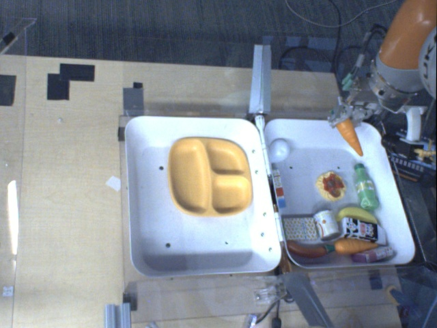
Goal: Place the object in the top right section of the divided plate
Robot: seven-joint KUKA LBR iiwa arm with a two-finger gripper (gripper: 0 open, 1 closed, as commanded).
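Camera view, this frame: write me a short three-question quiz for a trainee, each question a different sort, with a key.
1. True or false: the divided plate lies in the right bin.
2. Which thing is nearest the gripper? A) the carrot at the bin's top rim; B) the green bottle; C) the banana.
3. Fill in: the white ball sits in the right bin's top ____ corner.

Key: 1 false, it lies in the left bin; 2 A; 3 left.
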